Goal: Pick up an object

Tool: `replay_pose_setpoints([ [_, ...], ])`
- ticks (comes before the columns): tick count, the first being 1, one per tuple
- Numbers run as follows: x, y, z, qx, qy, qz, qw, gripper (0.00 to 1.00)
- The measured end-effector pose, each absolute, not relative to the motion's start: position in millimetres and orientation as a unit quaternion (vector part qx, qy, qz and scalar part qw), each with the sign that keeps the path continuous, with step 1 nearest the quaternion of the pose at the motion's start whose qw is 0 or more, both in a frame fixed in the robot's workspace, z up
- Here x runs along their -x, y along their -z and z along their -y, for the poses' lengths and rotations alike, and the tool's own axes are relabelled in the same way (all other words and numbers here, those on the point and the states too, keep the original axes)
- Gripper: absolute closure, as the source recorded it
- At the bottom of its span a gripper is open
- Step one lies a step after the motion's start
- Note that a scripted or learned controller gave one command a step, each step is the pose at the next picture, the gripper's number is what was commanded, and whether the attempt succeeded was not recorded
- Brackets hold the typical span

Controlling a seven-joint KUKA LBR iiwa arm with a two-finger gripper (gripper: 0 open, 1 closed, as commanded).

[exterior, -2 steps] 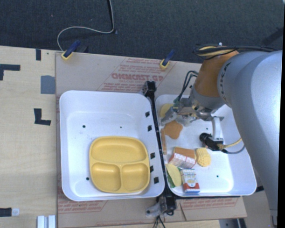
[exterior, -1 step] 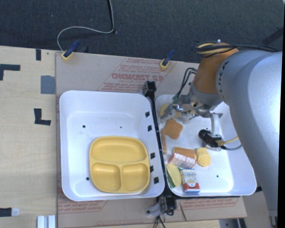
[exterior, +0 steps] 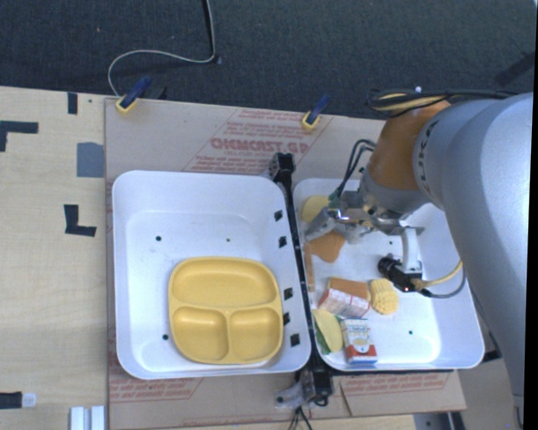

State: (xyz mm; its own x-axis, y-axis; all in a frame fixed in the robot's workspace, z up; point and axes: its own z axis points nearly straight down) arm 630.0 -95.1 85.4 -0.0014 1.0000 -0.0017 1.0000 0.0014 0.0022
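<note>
The arm (exterior: 447, 163) reaches in over the right bin (exterior: 454, 348), its gripper (exterior: 332, 222) low at that bin's far left corner, close to the wall shared with the left bin (exterior: 131, 249). The metal tips sit just above a tan, bread-like piece (exterior: 326, 247), with a pale yellow item (exterior: 314, 206) beside them; whether the pincer is wide or narrow, I cannot tell. This looks like the approach-and-grasp step, with nothing visibly between the tips. More candidates lie toward the near left corner: an orange-and-white packet (exterior: 346, 298), a yellow knobbly piece (exterior: 385, 297), a small carton (exterior: 359, 338). The left bin carries a yellow divided tray (exterior: 226, 308). The next move likely calls for closing squarely on the tan piece and lifting clear of the wall
</note>
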Motion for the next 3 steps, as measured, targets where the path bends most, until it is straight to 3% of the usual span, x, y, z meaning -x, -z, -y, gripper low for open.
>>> replay_pose_setpoints([
  [1,-654.2,-84.7,94.2,-0.707,-0.0003,-0.708,0.000,0.00],
  [2,-621.7,-85.7,98.5,-0.706,-0.0004,-0.708,0.001,0.00],
  [3,-664.9,-84.5,93.8,-0.706,0.0004,-0.708,0.000,0.00],
])
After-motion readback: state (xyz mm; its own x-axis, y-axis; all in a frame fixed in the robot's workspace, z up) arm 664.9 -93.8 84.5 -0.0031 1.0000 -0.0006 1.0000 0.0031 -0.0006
